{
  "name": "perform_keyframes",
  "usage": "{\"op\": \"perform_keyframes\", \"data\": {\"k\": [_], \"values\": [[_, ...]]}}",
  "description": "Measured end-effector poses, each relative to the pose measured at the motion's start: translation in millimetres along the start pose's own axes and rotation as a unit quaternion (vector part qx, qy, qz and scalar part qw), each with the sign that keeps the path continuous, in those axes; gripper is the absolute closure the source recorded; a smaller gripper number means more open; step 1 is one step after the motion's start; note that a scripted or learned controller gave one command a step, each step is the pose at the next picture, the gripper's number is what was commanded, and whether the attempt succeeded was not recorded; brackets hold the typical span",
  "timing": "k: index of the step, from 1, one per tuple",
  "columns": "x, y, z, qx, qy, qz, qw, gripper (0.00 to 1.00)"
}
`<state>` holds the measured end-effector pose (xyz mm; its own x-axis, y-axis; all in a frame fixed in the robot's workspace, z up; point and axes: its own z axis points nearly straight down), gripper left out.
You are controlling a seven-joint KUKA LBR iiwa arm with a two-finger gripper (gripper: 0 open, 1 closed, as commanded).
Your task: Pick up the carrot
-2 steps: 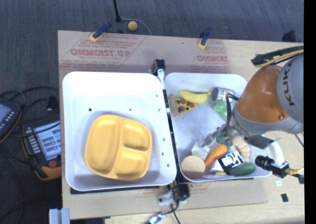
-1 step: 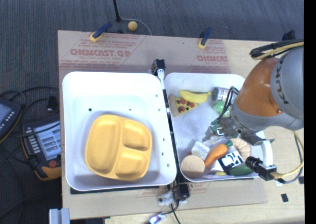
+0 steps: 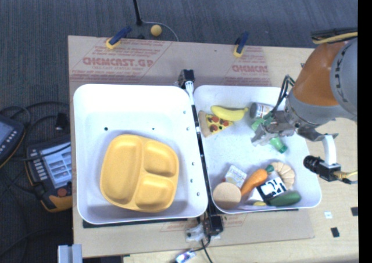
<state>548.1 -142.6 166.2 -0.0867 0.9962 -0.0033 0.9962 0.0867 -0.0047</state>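
the carrot [image 3: 253, 181] lies in the lower part of the right bin [image 3: 232, 146], tilted, its tip pointing toward the lower left and its green top toward the upper right. it is packed in: a round bun [image 3: 226, 194] sits just beside its tip, a small white packet [image 3: 235, 174] at its upper left, a black and white block [image 3: 271, 188] at its right, and a green cucumber [image 3: 284, 199] near the bin's lower right corner. a ridged pastry [image 3: 285, 170] rests just past the carrot's top.

the gripper [image 3: 268, 131] hangs over the upper right of the same bin, above the carrot and apart from it, near a green item [image 3: 281, 145] and a silver can [image 3: 259, 110]. whether it is open or closed cannot be told here. a banana [image 3: 229, 113] and a pizza slice [image 3: 213, 122] lie to its left. the left bin [image 3: 93, 111] holds a yellow divided tray [image 3: 139, 172].

this looks like the approach step, with nothing grasped so far. the next move likely calls for shifting toward the bottom of the frame until centred over the carrot's middle, turning the wrist across its tilted axis, then descending. the crowding is the risk: neighbours could block a clean fit around the carrot.
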Motion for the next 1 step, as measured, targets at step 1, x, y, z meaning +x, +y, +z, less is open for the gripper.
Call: {"op": "perform_keyframes", "data": {"k": [1], "values": [[0.8, -1.1, 1.4, 0.002, 0.001, 0.001, 1.0, 0.0]]}}
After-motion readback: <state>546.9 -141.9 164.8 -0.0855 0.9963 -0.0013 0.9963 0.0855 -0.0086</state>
